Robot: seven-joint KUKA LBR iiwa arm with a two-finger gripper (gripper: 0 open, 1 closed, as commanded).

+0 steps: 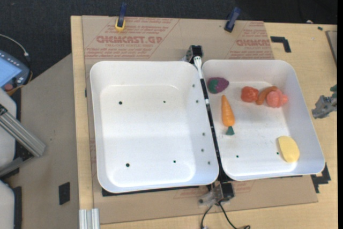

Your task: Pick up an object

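The right bin (300, 115) holds several toy foods. A purple and green piece (217, 84) lies near its top left corner, and an orange carrot (228, 111) points toward the front just below it. A red tomato (249, 94), a brown-orange piece (263, 95) and a pink-red piece (276, 98) sit together in a row at the back. A yellow lemon (288, 148) rests near the front right corner. My grey gripper (324, 106) pokes in at the right edge, just outside the right bin's rim, away from all the objects.
The left bin (102, 115) stands beside the right one, a black divider strip (206, 110) between them. Both rest on a cardboard sheet (161, 35) held by blue clamps (232, 19) at the back. A cable (214, 212) trails off the front.
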